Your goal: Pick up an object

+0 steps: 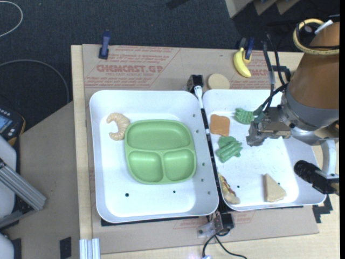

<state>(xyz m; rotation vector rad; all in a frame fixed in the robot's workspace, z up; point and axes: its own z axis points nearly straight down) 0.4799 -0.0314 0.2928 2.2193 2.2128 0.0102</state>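
White right bin (pixel 302 161): claw (pixel 257 139), grip unclear, beside green toy (pixel 228 148), orange square (pixel 219 125).

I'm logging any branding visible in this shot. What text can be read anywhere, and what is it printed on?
"CHEMCAST G.P": large red print on the brown board behind the left bin.
A line of smaller red print above it on the same board is too blurred to read.
Fainter red print on the board behind the right bin is also unreadable.
Nothing readable on the bins, green tray or gripper.
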